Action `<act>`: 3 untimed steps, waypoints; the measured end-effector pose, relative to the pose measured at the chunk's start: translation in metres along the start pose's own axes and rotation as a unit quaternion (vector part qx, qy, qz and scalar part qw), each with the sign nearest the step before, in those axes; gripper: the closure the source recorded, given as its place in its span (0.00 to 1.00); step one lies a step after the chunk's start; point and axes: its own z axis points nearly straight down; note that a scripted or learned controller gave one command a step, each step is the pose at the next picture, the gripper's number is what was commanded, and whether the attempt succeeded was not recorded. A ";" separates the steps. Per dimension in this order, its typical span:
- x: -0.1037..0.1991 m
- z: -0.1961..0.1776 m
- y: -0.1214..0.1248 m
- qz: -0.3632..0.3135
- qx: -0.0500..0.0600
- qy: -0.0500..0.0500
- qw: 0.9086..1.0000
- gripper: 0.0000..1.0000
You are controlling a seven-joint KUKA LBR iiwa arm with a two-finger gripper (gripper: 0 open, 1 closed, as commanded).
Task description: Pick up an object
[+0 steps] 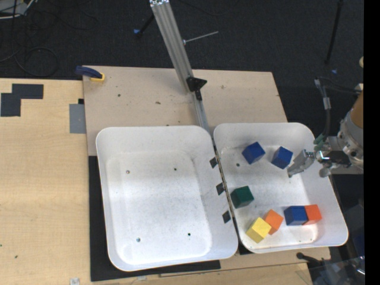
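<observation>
Gripper [310, 164] at right bin's [332, 218] right edge, fingers spread, nothing between them. Nearest blue cube [282, 157] sits just left of it, toward the bin's far edge; approach leftward.

Two bins sit side by side on the bench [237, 97], the left bin [113, 153] touching the right bin [332, 230] along a shared edge. All the blocks lie in the right bin: two cubes [253, 152] [282, 157] near its back, one block [241, 196] beside the shared edge, and two touching pairs [265, 225] [301, 215] along the front. The gripper [312, 164] hangs over the right bin's right rim, just beside the back cubes.
</observation>
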 end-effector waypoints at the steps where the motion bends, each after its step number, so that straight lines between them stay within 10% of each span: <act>1: -0.001 -0.002 0.000 0.002 -0.002 -0.001 1.000 0.00; 3: 0.003 0.126 -0.009 0.001 0.002 0.001 1.000 0.00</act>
